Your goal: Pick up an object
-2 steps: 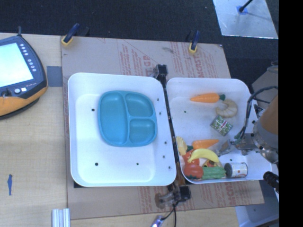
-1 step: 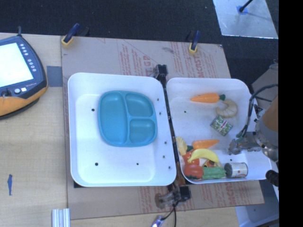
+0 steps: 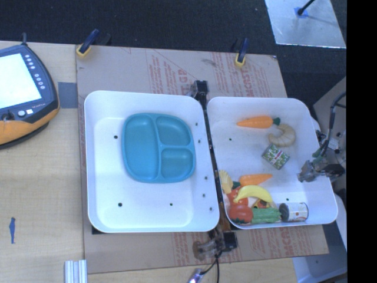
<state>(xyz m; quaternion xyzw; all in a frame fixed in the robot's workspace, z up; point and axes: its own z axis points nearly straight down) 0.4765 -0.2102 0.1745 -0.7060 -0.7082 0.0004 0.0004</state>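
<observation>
The bench [image 3: 41,181] is light wood, and a brown cardboard sheet [image 3: 177,69] lies on it under both bins. 2 clamps hold the far edge of the cardboard: 1 blue and yellow clamp [image 3: 87,43] at the left corner and 1 blue clamp [image 3: 240,53] near the right.

The left bin [image 3: 100,211] is white and shallow. In it lies a blue divided plate [image 3: 158,147] with 3 compartments, a little toward the far side of the bin.

The right bin [image 3: 235,112] touches the left one along the middle. It holds the toy objects. At the far side lies 1 orange carrot [image 3: 257,122] with its green end to the right, and just beside it, nearer, a beige curved piece [image 3: 284,135]. Below that is a small green and white carton [image 3: 275,156], tilted. A 2nd carrot [image 3: 255,179] lies near the middle. In the near corner there is a crowded pile: a yellow banana [image 3: 254,192], a red tomato-like piece [image 3: 240,212] and a green piece [image 3: 266,216], all touching. Just to the right of the pile lies a small can [image 3: 294,211] on its side.

The gripper [image 3: 310,172] is at the right rim of the right bin, well apart from the pile. I cannot tell if its fingers are apart or together, and I see no object between them.

At the left edge of the bench lies a tablet-like pendant [image 3: 20,93] with an orange body and a white screen.
</observation>
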